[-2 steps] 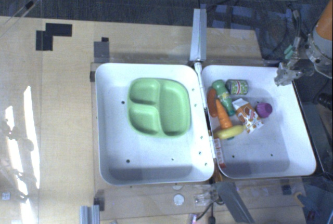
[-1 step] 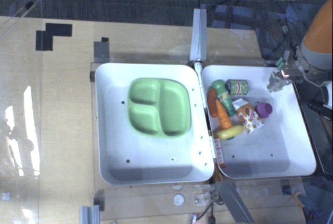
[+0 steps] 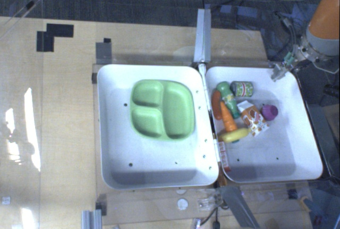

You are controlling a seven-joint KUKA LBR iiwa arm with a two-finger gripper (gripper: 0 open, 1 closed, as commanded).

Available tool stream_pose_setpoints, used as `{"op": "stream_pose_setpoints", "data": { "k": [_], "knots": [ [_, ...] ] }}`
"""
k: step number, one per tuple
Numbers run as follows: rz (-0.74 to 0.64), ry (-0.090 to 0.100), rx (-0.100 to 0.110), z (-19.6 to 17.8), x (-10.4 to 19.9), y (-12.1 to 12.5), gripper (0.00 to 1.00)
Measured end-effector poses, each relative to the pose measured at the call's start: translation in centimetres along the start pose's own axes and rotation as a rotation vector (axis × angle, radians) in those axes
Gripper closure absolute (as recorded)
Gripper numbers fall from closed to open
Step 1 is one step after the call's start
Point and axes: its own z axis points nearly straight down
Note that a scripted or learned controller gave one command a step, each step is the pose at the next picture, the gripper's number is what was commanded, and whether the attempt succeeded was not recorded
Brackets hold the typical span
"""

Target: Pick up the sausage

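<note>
Against the left wall of the right bin we see the sausage, a reddish-brown piece lying lengthwise along that wall. Just beside it, on its right, lies an orange carrot, and above the carrot sits a green bottle with a darker cap end. A small green can lies on its side touching the bottle's upper right. Lower down, a yellow banana lies across the carrot's lower tip, and a small printed carton rests between the banana and a purple plum-like piece.

We find the gripper near the upper right corner of the right bin, over its rim, well apart from the sausage. It looks small and blurred from this angle, so we cannot tell how its jaws stand, and we see nothing between them. The arm, with its orange band, comes in from the upper right.

In the left bin a green divided plate lies near the middle, with three compartments. Both bins sit side by side on the wooden bench.
</note>
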Motion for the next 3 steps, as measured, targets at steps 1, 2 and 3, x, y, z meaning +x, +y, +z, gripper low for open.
{"op": "stream_pose_setpoints", "data": {
  "k": [1, 2, 3],
  "knots": [
    [-0.257, 0.0, -0.001, 0.0, -0.1, 0.2, 1.0],
    [-0.421, 0.0, -0.001, 1.0, 0.0, 0.2, 1.0],
    [-0.576, 0.001, -0.001, 3.5, 0.3, -0.7, 1.0]
  ]
}}
